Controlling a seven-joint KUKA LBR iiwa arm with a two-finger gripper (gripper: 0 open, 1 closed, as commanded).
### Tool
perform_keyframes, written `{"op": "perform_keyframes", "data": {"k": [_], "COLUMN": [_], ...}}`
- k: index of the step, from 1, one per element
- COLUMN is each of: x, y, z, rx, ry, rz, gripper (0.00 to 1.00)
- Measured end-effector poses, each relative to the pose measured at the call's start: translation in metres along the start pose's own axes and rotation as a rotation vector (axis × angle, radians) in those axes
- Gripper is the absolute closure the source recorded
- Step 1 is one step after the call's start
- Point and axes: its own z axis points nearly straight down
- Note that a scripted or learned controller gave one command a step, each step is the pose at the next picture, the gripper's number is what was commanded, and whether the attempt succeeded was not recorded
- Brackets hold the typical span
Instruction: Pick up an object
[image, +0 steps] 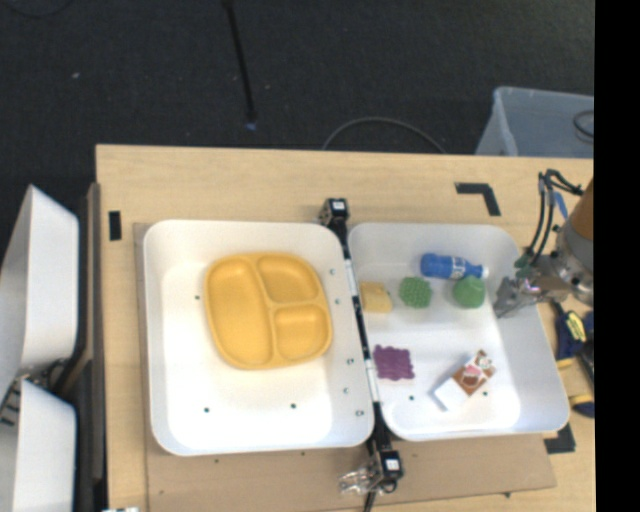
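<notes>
The right bin (520, 400) holds several small objects. A blue bottle (452, 266) lies on its side near the far wall. Two green balls (416, 292) (468, 292) sit in front of it, with a pale yellow block (376, 298) at the bin's left wall. A purple bumpy piece (393, 363) lies lower left, and a small white and brown box (465, 380) lower middle. My gripper (520, 290) hangs at the bin's right rim, just right of the second green ball, and nothing is seen in it.
The left bin (170, 400) carries a yellow divided plate (268, 308). A pale blue tub (540, 120) stands off the bench at the back right. Cables and blue-yellow tools (572, 335) lie along the bench's right edge. White boxes (40, 290) stand to the left.
</notes>
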Motion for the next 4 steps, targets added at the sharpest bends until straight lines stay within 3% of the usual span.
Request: {"op": "perform_keyframes", "data": {"k": [3,4], "x": [0.148,0.195], "y": [0.071,0.088], "z": [-0.001,-0.018], "rx": [0.004,0.003], "ry": [0.004,0.004], "rz": [-0.003,-0.003], "gripper": [1.00,1.00]}}
